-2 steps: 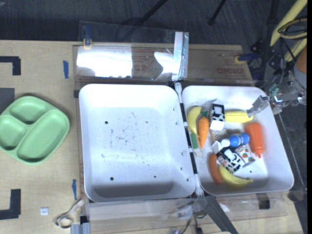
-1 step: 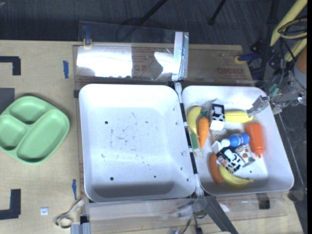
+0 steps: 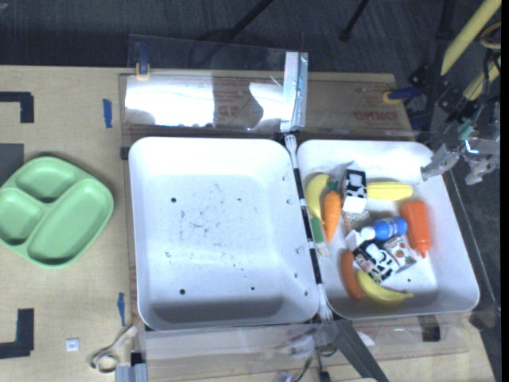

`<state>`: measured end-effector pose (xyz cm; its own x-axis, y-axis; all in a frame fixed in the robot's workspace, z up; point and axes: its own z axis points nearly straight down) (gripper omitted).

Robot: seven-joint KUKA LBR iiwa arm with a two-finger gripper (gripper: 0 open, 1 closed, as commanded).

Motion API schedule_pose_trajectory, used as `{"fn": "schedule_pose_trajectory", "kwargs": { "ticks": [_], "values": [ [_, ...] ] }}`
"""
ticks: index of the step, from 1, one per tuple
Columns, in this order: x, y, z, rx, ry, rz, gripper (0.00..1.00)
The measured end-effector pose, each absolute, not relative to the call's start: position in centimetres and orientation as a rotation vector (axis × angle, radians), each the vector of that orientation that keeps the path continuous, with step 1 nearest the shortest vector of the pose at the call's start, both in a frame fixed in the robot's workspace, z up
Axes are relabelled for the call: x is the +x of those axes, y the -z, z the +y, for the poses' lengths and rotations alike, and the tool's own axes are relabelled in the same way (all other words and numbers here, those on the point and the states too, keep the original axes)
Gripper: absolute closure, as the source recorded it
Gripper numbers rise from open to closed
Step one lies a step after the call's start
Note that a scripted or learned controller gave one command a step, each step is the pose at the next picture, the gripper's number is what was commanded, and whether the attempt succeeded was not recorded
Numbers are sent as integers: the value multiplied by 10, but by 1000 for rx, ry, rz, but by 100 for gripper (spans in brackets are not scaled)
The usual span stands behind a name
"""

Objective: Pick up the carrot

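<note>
The right bin (image 3: 453, 293) holds a heap of toy food. A fat orange carrot (image 3: 417, 226) lies at the heap's right side, pointing toward the bin's front. A smaller orange carrot-like piece (image 3: 332, 211) lies at the heap's left, beside a yellow banana (image 3: 316, 189). My gripper (image 3: 456, 169) hangs over the bin's far right corner, above and to the right of the fat carrot. Its fingers are spread open with nothing between them.
The heap also holds a yellow piece (image 3: 390, 191), a blue-capped bottle (image 3: 387, 230), a black-and-white box (image 3: 355, 183), a reddish-orange stick (image 3: 350, 274) and another banana (image 3: 383, 294). The left bin (image 3: 159, 165) adjoins it. A green divided plate (image 3: 52, 210) lies far left.
</note>
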<state>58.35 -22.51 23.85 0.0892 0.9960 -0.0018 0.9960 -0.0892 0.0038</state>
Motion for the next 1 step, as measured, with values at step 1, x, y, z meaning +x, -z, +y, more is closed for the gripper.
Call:
{"fn": "schedule_pose_trajectory", "kwargs": {
  "ticks": [1],
  "values": [
    [572, -286, -201, 2463, -2, 1946, 0]
  ]
}}
